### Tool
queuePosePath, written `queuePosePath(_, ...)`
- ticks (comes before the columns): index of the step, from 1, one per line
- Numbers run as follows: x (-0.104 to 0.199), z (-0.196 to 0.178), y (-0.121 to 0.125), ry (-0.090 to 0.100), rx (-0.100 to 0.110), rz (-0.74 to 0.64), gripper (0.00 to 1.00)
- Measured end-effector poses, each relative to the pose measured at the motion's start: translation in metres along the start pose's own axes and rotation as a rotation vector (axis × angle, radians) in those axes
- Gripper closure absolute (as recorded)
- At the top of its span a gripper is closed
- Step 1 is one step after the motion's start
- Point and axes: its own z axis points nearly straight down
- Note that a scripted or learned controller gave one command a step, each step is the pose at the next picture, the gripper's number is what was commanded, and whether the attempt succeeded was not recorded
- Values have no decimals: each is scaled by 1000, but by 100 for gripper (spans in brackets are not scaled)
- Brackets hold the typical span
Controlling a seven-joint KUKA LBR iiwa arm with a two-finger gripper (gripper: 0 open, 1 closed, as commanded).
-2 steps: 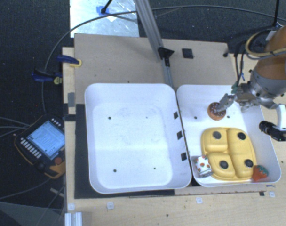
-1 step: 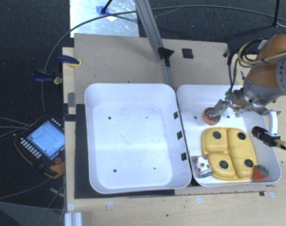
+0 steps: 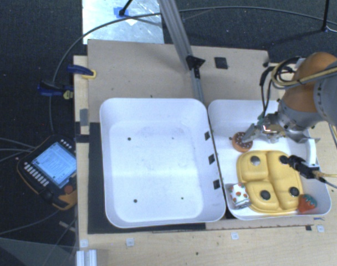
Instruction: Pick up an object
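Dark carpeted floor w/ cables around a brown bench (image 3: 157, 71); a teach pendant (image 3: 51, 170) w/ lit screen lies on the floor at left, blue clamps (image 3: 69, 79) grip the bench's left edge, and a slanted metal pole (image 3: 177, 26) crosses the top.

Two shallow white bins sit side by side on the bench. The left bin (image 3: 110, 204) is the larger-looking one in this view. The right bin (image 3: 224, 115) holds all the objects: a big yellow molded piece (image 3: 268, 182) w/ dark spots fills its lower half, a small dice-like cube (image 3: 239, 195) sits at the lower-left corner touching the yellow piece, a red strawberry-like item (image 3: 307, 203) sits at the lower-right corner, and a small round brown/red item (image 3: 241, 142) lies just above the yellow piece's upper-left.

Arm comes in from the right, orange band up top. The gripper (image 3: 256, 133) is down inside the right bin, fingertips pointing left-down, right beside the round brown item, tips at its upper-right edge. Can't tell if fingers are spread or closed, or if they actually touch the item; too small/blurred.
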Motion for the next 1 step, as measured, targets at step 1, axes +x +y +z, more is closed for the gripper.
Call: queuePosePath(1, 1, -16, 4, 1, -10, -2, 100)
